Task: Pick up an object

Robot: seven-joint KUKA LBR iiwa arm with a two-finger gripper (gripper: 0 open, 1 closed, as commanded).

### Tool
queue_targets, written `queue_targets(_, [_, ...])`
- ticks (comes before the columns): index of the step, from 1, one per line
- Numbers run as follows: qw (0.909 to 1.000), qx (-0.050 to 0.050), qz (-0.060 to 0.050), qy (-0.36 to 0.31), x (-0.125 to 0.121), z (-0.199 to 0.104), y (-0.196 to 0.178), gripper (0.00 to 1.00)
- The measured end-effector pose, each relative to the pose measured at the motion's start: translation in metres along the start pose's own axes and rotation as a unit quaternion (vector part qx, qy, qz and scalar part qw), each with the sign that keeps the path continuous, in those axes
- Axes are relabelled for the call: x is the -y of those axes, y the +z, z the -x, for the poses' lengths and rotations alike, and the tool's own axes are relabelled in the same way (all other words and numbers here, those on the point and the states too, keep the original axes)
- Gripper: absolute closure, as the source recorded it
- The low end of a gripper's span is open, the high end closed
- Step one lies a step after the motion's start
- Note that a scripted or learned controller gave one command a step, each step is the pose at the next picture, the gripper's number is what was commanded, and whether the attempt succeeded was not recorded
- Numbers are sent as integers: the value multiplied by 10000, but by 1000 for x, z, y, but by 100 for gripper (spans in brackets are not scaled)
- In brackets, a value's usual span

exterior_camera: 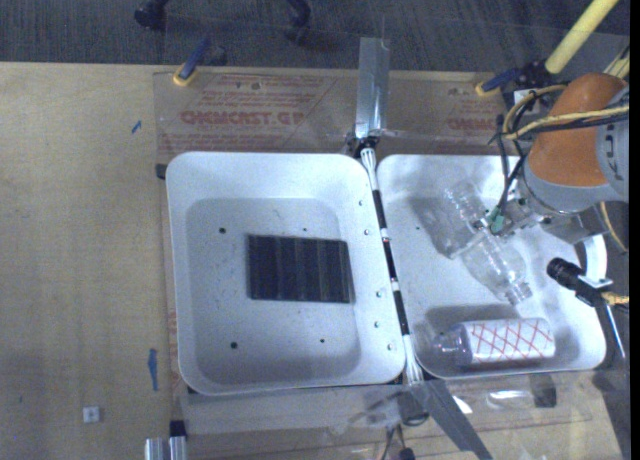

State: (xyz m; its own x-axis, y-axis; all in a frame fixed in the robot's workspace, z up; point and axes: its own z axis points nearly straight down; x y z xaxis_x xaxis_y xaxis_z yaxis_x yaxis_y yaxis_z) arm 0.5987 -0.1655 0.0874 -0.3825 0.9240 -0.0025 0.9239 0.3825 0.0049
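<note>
The arm [575, 138] reaches in from the right over the right bin [590, 353], its orange band sitting above the bin's far right corner, and the hand [497, 220] hangs low near the upper middle of that bin, just above or against a clear plastic bottle [480, 243]. Whether the hand is open, closed or gripping anything cannot be told: the bottle is transparent, the hand is small and dark, and the two blur together. That placement suggests the program has picked the clear bottle as the thing to lift, since it lies slantwise across the bin's middle where an approach from above is free of the walls. A second bottle with a red and white chequered label [500, 340] lies on its side along the near wall of the same bin, well apart from the hand; its closeness to the wall would likely make it the harder pick. The left bin [190, 248] holds a dark ribbed rectangular panel [300, 268] lying flat in its centre, far from the arm's present reach. A black knob-like part [563, 271] sticks out near the right rim, and cables [540, 118] trail by the wrist; both seem clear of the bottle. The slippery, rounded bottle wall looks the main risk for a firm grip.
</note>
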Motion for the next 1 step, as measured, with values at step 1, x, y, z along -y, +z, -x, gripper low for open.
queue_targets(1, [9976,-2,4,-690,5,-14,0,0])
